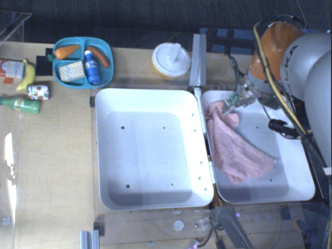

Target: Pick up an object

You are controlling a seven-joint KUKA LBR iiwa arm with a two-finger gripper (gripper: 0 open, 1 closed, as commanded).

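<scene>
far off to the left of the tool [232, 104], on the table [46, 165], sit some small toys: a banana [27, 75], a little can [38, 92] and a green bottle [21, 105]. a blue tray [106, 66] with toy food is beside them. closer in, still left of the tool, is the big left bin [150, 149]. just behind it stands a white cup with a lid [171, 60].

the pink cloth [233, 149] lies in the right bin [290, 180]. it spreads out from right under the tool toward the front of that bin, along the bin's left wall. the tool sits at the cloth's top corner, touching it or very near. the tip is too small and blurry to tell if it is spread, pressed together, or pinching the cloth.

the cloth looks soft, light and floppy. it will bend and hang down when lifted, and it will not break. a bunched fold, like the lump by the tool, looks like the best place to pinch. a flat thin spot could slip out.
</scene>
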